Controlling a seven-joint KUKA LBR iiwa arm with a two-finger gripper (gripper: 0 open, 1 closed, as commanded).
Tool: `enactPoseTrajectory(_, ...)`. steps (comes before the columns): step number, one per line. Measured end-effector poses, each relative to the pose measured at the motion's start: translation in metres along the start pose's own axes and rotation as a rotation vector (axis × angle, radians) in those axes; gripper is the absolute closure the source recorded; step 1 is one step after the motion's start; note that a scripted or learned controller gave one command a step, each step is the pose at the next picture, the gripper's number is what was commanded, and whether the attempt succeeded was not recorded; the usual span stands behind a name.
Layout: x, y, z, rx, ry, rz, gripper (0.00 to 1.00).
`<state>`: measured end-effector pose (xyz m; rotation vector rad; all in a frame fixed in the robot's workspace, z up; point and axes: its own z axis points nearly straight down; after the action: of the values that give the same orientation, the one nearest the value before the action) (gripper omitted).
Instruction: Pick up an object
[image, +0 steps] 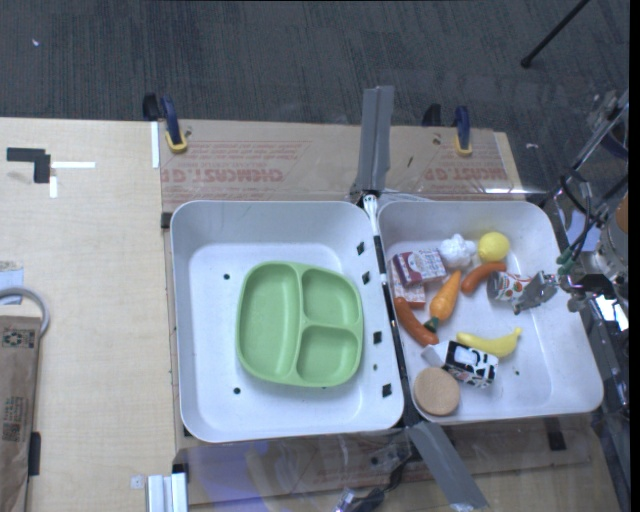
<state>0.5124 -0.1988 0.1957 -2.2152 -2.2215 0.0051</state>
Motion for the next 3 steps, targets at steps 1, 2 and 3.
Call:
enactPoseTrajectory(1, 0.0038, 0.0476, 0.1059, -0.002, -0.001, -0.079, 0.00)
enactPoseTrajectory(2, 0.0034, 0.0475, 0.0990, 0.001, 0.000, -0.078, 1.00)
enactPoseTrajectory(3, 0.0033, 0.0475, 0.0991, 0.001, 0.000, -0.078, 0.00)
